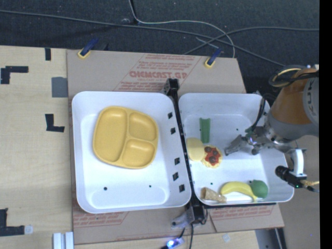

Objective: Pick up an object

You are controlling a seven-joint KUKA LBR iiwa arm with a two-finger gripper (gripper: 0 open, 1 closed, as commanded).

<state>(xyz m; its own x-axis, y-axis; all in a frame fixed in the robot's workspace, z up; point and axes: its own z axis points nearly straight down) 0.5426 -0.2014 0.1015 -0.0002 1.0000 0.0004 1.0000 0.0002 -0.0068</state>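
A: Bins? Left bin (83, 139) and right bin (228, 101), smooth white plastic, slight sheen.

B: Divided yellow tray (125, 137) at 9 o'clock, matt plastic. Toy banana (237, 189) and green ball (259, 189) at 5 o'clock, glossy plastic.

A: Under the bins, brown cardboard sheet (155, 71), matt, red print. Bench (31, 154) looks like pale wood, smooth.

B: Top strip, dark floor (62, 9), rough, carpet-like. Arm (293, 108): orange band glossy, grey part metal-looking.

Yellow sectioned plate (125, 137) in white left bin (83, 154); green stick (205, 129), yellow banana (237, 190), green ball (260, 189), red-topped yellow item (204, 153), possibly pizza, in right bin (228, 104).
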